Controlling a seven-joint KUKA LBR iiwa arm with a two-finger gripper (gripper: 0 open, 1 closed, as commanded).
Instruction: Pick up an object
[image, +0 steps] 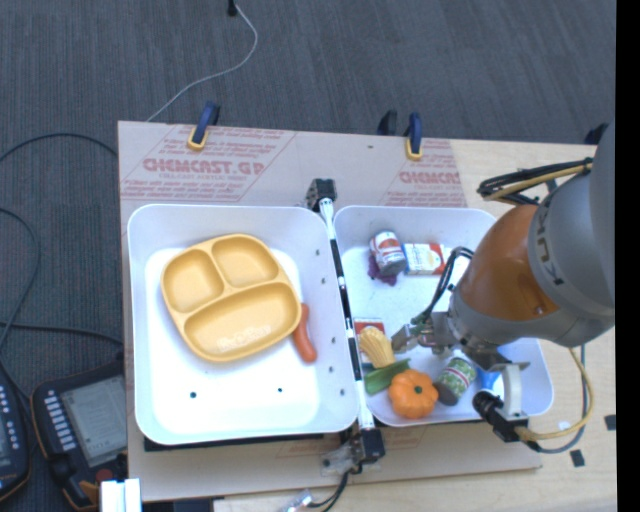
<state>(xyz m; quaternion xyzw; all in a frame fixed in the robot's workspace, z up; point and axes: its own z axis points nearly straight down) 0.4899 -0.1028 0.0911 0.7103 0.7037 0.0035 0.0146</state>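
The grey two-finger gripper (425, 335) hung low over the right shallow white plastic bin (440, 218), beneath the orange wrist band; whether it was spread or closed could not be told, and nothing was visibly held.

Just beside the tool, on its bin-divider side, lay a small yellow toy corn cob (377, 347). Below it sat a round orange toy pumpkin (413, 394), touching a green toy pod (385, 377). A small green-labelled can (457, 377) lay near the tool's other side.

Judgement: the corn cob looked the likeliest target, probably light, stiff, moulded plastic, somewhat slick. Best taken across its narrow middle. The pumpkin's roundness would likely slip.

Farther from the tool, a red-labelled can (387, 252) rested near the bin's far wall.
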